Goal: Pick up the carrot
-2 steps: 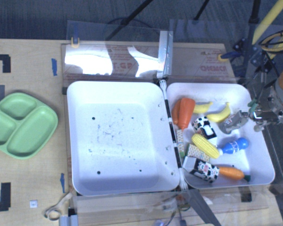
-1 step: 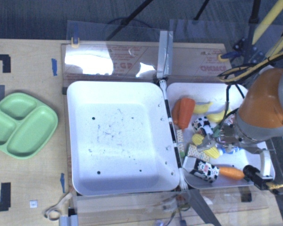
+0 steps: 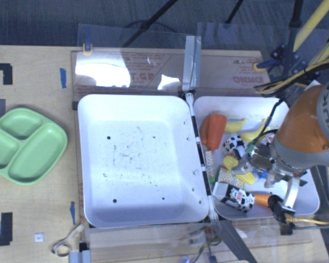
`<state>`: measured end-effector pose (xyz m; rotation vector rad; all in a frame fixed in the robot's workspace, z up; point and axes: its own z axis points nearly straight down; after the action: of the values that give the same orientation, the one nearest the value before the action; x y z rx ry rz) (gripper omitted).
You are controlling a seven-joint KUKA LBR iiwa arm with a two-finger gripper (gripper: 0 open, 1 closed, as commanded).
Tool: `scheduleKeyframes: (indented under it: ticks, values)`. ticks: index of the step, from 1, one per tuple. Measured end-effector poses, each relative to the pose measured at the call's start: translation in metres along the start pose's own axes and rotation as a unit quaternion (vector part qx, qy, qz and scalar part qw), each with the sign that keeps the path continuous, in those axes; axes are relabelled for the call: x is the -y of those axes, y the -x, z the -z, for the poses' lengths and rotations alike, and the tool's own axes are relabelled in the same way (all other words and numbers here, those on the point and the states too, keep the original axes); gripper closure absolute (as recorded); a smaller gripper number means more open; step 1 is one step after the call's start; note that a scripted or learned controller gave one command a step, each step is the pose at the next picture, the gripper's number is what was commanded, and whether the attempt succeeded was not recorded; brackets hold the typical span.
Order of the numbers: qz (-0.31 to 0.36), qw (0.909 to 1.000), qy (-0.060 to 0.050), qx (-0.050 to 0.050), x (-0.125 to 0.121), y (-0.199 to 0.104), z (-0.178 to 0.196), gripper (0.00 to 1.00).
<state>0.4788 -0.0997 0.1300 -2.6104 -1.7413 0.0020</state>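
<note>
The carrot (image 3: 213,130) is a stubby orange piece lying in the upper left part of the right bin (image 3: 310,201), close to the divider between the bins. My gripper (image 3: 263,171) hangs low over the clutter in the middle of that bin, to the lower right of the carrot and apart from it. The grey wrist and its orange band (image 3: 307,127) cover the bin's right side. Nothing of the carrot lies under the gripper.
Around the gripper lie yellow pieces (image 3: 236,125), a black-and-white spotted toy (image 3: 234,143), a spotted box (image 3: 236,196) and a small orange item (image 3: 260,200). The left bin (image 3: 137,158) sits alongside. A green divided plate (image 3: 24,145) rests on the bench at far left.
</note>
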Motion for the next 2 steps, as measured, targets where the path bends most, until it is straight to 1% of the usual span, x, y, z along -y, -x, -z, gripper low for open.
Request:
scheduleKeyframes:
  ticks: [1, 2]
  values:
    - [0.039, 0.9992, 0.001, 0.0, -0.048, -0.004, -0.032, 0.0]
    - [0.041, 0.9991, 0.002, 0.001, -0.13, 0.0, 0.008, 0.0]
